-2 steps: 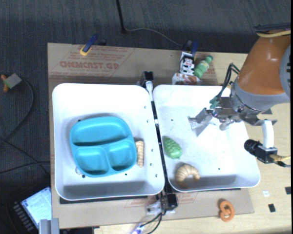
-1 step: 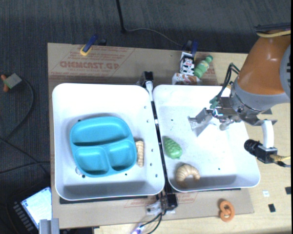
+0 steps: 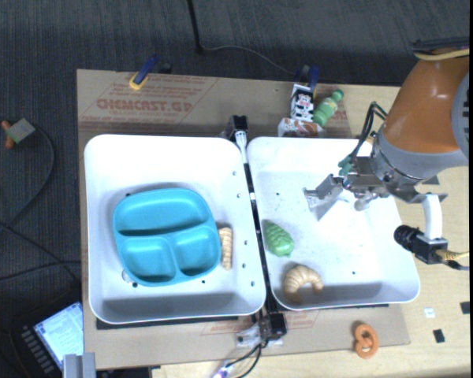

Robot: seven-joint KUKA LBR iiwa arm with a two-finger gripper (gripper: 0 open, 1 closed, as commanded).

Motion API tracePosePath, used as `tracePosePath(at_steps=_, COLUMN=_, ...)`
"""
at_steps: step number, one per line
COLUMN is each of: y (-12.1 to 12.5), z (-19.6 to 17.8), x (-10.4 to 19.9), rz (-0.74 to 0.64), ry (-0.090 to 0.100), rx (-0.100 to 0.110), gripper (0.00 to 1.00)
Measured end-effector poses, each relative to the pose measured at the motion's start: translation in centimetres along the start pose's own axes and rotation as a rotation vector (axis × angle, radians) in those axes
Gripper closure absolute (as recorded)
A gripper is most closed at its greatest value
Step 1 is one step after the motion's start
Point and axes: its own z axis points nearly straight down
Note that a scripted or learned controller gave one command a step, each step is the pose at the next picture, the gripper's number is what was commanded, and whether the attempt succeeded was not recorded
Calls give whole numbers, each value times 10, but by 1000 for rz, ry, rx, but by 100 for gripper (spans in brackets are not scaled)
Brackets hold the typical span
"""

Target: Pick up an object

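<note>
In the right bin (image 3: 378, 290) lie a green knobbly toy (image 3: 278, 239) near the left wall and a tan croissant-shaped toy (image 3: 301, 279) near the front wall. My gripper (image 3: 314, 203) hangs over the middle of this bin, up and to the right of the green toy and apart from it. Its fingers (image 3: 322, 188) are spread open with nothing between them. The grey arm with its orange band (image 3: 426, 109) comes in from the right. The left bin (image 3: 110, 156) holds a blue divided tray (image 3: 162, 235) and a pale ribbed corn-like piece (image 3: 226, 246) beside the tray's right edge.
A black divider (image 3: 250, 187) runs between the two bins. Behind the right bin stand a small green and white toy and a box (image 3: 311, 109). An orange ring (image 3: 366, 339) lies on the bench in front. A blue clamp (image 3: 144, 71) sits at the back left.
</note>
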Motion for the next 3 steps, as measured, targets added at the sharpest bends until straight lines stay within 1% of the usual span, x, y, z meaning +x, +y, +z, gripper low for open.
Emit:
tracePosePath(at_steps=2, y=0, z=0, x=0, rz=0, ry=0, rx=0, gripper=0)
tracePosePath(at_steps=3, y=-26, z=141, x=-58, rz=2, ry=1, rx=4, gripper=0)
